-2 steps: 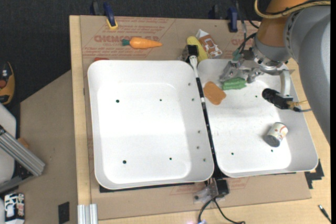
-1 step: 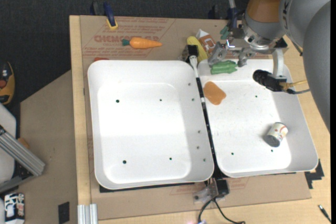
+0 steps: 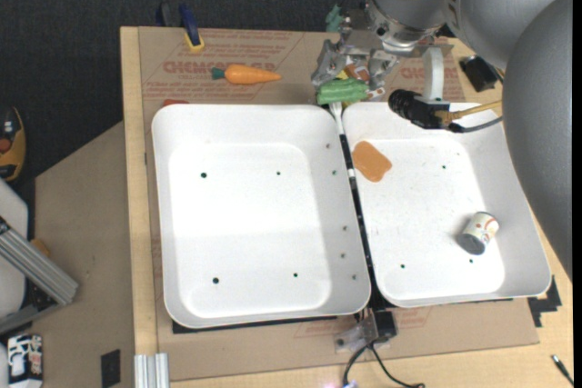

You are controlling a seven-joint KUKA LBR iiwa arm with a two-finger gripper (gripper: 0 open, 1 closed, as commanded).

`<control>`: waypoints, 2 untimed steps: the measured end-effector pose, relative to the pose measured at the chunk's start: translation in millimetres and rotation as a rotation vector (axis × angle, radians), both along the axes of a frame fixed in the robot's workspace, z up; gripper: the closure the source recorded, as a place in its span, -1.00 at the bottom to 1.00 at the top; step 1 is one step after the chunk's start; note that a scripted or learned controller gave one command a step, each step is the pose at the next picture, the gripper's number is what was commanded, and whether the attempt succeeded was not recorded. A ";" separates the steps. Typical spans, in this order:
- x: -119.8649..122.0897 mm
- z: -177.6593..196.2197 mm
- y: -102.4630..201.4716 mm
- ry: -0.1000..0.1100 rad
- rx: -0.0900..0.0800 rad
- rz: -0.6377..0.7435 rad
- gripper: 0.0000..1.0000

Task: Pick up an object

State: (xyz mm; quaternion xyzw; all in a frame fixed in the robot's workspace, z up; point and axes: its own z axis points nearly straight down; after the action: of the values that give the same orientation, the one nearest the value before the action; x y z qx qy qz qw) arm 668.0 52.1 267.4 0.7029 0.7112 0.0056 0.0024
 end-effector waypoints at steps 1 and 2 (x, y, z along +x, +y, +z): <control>-1.4 31.2 71.4 0.005 0.000 -0.003 1.00; -29.7 91.7 165.6 0.004 0.002 0.000 1.00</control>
State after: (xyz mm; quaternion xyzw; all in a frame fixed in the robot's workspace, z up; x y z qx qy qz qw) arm 638.2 217.7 359.1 0.7028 0.7113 0.0050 0.0002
